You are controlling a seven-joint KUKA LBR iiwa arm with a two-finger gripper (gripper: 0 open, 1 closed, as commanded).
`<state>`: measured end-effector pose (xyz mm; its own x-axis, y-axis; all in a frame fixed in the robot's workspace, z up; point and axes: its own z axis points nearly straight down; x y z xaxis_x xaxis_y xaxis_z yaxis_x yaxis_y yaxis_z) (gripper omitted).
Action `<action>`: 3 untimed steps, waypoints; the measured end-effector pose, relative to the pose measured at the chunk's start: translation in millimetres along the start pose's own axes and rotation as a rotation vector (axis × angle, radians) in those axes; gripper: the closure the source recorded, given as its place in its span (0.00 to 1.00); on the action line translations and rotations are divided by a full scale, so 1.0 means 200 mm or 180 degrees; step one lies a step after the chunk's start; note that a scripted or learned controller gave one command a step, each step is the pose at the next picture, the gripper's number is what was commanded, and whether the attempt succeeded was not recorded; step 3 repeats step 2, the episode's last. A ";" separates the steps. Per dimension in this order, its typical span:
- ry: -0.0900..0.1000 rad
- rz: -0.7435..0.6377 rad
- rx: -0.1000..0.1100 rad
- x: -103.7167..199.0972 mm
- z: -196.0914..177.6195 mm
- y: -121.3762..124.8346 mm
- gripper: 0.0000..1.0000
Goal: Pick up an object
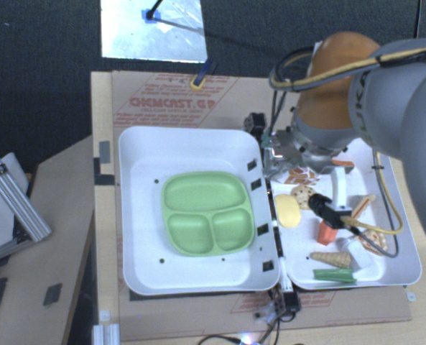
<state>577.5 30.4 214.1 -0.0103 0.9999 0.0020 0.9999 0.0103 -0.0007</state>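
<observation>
Small items crowd the right bin (406,264). A pale yellow lemon-like piece (287,211) lies near its nine o'clock edge. An orange-red piece (327,231) sits at centre. A tan cone (332,259) and a green pod (334,275) lie flat toward six o'clock.

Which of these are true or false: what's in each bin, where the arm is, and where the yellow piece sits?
1. The green divided tray lies in the left bin. True.
2. The green tray has five compartments. False: three.
3. The arm is over the right bin. True.
4. The pale yellow piece lies in the left bin. False: it is in the right bin, near the divider.
5. A green bean-like piece lies near the right bin's front edge. True.
</observation>
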 end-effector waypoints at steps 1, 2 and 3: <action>0.0002 0.0000 -0.0006 0.28 0.01 -0.01 1.00; -0.0003 0.0013 -0.0009 0.30 -0.01 0.04 1.00; -0.0003 0.0013 -0.0009 0.30 -0.01 0.04 1.00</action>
